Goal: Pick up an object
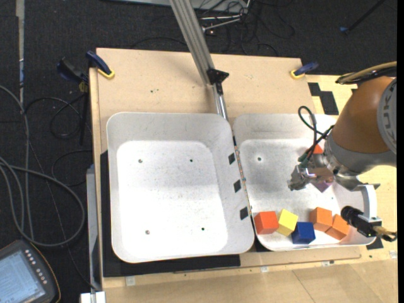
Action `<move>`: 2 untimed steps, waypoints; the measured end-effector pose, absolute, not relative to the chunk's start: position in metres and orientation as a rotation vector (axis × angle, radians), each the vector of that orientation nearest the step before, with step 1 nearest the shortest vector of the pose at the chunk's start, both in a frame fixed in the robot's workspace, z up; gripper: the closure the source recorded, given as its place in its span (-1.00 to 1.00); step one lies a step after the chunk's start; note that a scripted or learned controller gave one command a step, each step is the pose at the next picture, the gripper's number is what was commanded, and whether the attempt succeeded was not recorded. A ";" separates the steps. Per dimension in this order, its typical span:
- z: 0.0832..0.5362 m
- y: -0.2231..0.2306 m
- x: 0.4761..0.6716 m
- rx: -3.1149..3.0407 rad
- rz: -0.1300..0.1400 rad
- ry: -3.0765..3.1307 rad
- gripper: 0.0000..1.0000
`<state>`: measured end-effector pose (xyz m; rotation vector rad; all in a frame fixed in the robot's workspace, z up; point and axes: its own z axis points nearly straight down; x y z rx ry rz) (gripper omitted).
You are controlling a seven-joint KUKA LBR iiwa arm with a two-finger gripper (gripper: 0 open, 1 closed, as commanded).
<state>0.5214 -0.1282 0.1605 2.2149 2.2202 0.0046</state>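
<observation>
Your gripper (pixel 302 178) hangs low in the right bin (pixel 271 131); you cannot tell its state, or whether it holds anything. A purple block (pixel 324 183) sits just beside it. Nearer the front wall lie matte cubes: orange block (pixel 266 221), yellow block (pixel 287 221), blue block (pixel 303 233), two more orange blocks (pixel 331 222). The left bin (pixel 126 131) is speckled white plastic on your desk (pixel 158 74).

Arm (pixel 366 122) reaches in from right, pincer (pixel 302 177) lowered.

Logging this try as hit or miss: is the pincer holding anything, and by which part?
Cannot be told. The pincer sits low in the right bin, with something purple beside it, but no object shows between its tips.
</observation>
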 end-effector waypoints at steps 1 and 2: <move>0.208 -0.135 0.529 2.215 0.004 2.220 1.00; 0.212 -0.135 0.529 2.218 0.000 2.223 1.00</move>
